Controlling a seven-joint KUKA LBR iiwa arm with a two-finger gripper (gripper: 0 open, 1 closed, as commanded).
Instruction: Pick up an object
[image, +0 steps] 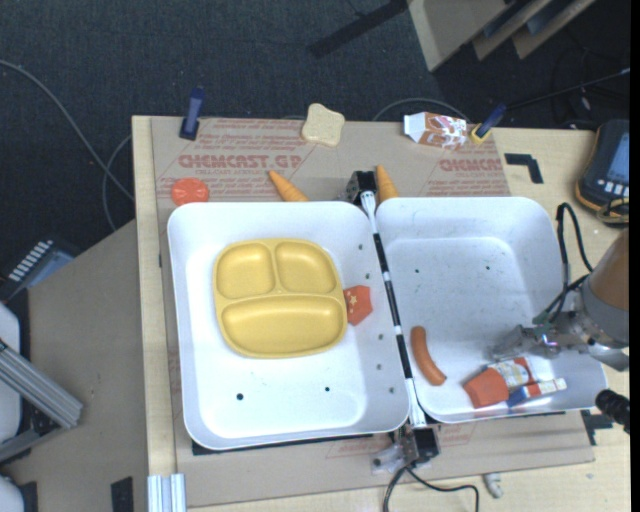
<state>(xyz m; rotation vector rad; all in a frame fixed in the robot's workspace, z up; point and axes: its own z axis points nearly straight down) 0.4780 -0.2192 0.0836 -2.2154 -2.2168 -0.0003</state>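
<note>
Looking down at a slant on a worktop (90, 330) carrying two shallow white bins side by side. Left bin (200, 400): holds a yellow divided plate (278, 298), with a small red block (357, 303) touching the plate's right edge. Right bin (470, 240): got an orange sausage-shaped thing (428, 357) lying near the divider on the near-left side, plus a red and white tube (510, 384) lying flat toward the near-right corner, cap end pointing right. Gripper (520, 343) down low in the right bin, reaching in from the right, tips sitting just above and beside the tube's far side. Can't tell whether open or shut, too blurry and cluttered with cables there, and nothing visibly pinched in it. Behind the bins, on brown cardboard (240, 155) with red print: a toast-shaped piece (322, 124), two carrot-looking bits (287, 187) at the far rim, a red round thing (189, 190) at the left, a blue peg (191, 113) at the far-left corner, and a crumpled white-and-orange wrapper (436, 128) at the far right. Dark carpet (150, 50) beyond all that.
</note>
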